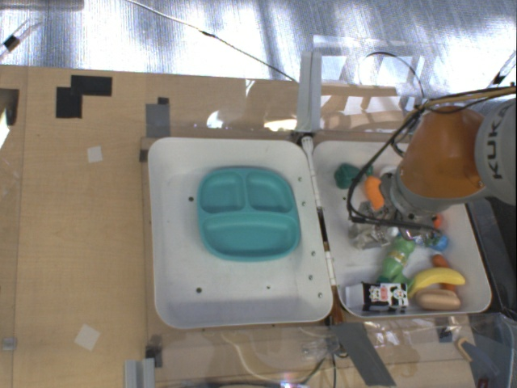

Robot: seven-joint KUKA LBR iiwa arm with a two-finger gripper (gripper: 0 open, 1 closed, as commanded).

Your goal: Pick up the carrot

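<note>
The carrot (372,191) is a small orange piece in the right bin (343,273), near its upper middle, beside a dark green toy (347,175). The arm's orange band hangs right over it, and my gripper (381,217) reaches down just below and right of the carrot. The wrist hides the fingertips, so I cannot make out how they stand or whether anything sits between them.
The left bin (174,241) holds a teal divided plate (247,213). In the right bin lie a green bottle (397,259), a yellow banana (436,279), a tan bread roll (439,299), a black-and-white carton (384,296) and a small blue piece (440,239).
</note>
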